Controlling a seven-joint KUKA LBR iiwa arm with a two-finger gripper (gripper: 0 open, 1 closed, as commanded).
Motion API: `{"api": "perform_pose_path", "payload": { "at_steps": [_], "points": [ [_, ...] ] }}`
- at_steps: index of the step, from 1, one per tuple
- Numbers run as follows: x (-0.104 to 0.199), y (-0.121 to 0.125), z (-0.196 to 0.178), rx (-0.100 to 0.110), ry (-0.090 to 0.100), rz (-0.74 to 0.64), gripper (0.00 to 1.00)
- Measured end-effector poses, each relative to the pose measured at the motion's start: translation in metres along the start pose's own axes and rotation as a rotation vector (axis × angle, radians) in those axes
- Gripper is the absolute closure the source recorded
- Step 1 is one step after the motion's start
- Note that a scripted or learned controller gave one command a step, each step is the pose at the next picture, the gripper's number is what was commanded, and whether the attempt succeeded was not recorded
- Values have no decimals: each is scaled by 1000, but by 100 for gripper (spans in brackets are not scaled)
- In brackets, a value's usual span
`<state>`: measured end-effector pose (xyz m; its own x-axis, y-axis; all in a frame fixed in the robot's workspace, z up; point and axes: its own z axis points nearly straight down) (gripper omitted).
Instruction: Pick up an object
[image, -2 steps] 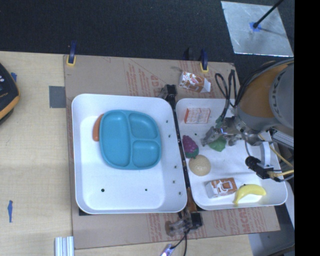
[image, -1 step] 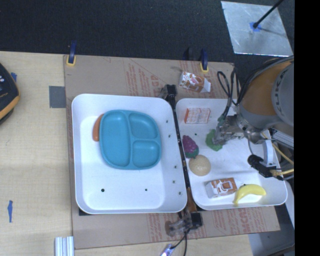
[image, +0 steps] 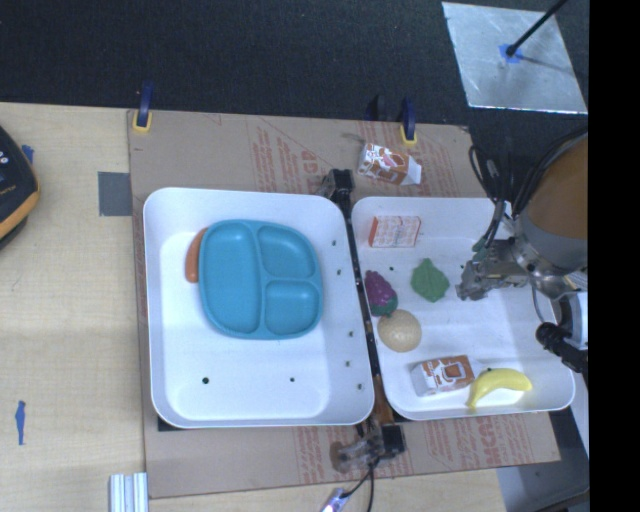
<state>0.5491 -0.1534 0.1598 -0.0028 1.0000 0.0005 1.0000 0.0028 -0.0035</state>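
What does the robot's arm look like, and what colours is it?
The arm is chunky and rounded, grey with an orange band. Black cables run along it. At its end sits a small gripper of dark grey metal.

A robotics lab: clamped cardboard sheet (image: 300, 150), two white bins (image: 170, 300), toy food

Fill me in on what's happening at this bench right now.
A grey robot arm with an orange band reaches in from the right, its two-finger gripper low over the right white bin, just right of a green leafy toy. Nothing is visibly held. That bin also holds a purple grape bunch, a beige round toy, a yellow banana and two small food cartons. The left white bin holds a blue divided plate.
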Motion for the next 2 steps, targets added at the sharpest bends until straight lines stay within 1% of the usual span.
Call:
{"api": "perform_pose_path", "payload": {
  "at_steps": [1, 2],
  "points": [
    [33, 24, -36, -2, 1, -1, 100],
    [33, 24, -36, -1, 0, -1, 0]
  ]
}}
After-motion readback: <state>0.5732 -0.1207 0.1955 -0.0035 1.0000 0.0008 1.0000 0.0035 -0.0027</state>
